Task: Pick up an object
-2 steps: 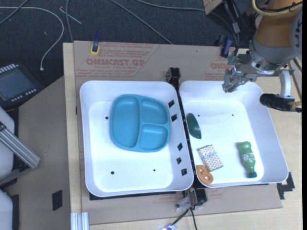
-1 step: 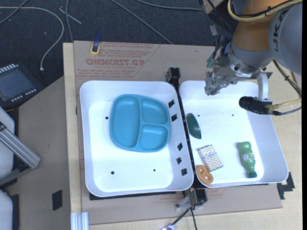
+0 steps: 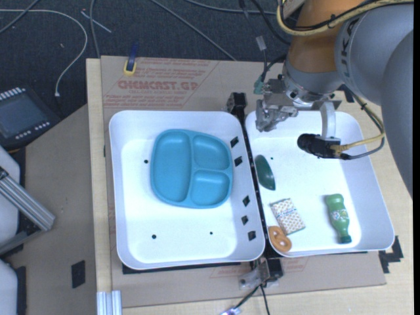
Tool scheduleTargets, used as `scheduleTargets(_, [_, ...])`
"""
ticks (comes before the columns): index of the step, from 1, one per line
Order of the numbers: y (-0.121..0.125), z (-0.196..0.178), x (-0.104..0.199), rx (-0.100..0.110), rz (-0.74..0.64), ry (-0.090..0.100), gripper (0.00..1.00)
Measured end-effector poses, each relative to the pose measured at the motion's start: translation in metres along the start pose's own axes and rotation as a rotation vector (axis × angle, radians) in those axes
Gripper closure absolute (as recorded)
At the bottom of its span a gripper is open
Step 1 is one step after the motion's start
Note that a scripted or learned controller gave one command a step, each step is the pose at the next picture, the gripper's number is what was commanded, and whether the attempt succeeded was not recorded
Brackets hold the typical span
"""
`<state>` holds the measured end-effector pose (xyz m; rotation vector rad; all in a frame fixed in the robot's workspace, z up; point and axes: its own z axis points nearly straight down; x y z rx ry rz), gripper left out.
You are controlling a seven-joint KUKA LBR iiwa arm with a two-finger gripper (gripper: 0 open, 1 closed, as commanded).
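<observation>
While pincer hovers — green bottle lies apart.

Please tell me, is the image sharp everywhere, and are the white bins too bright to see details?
Camera view: the blue tray and green bottle look fairly sharp; the arm near the lens is soft; the left bin is bright, nearly washed out, with faint shadows beside the objects.

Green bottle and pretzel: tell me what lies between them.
In the camera view, a small patterned packet lies between the green bottle and the pretzel.
</observation>
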<state>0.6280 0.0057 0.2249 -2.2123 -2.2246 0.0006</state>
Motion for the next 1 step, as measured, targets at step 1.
scheduleTargets(1, [0.0114,0.0091,0.0491,-0.004,0.0,-0.001,1.0])
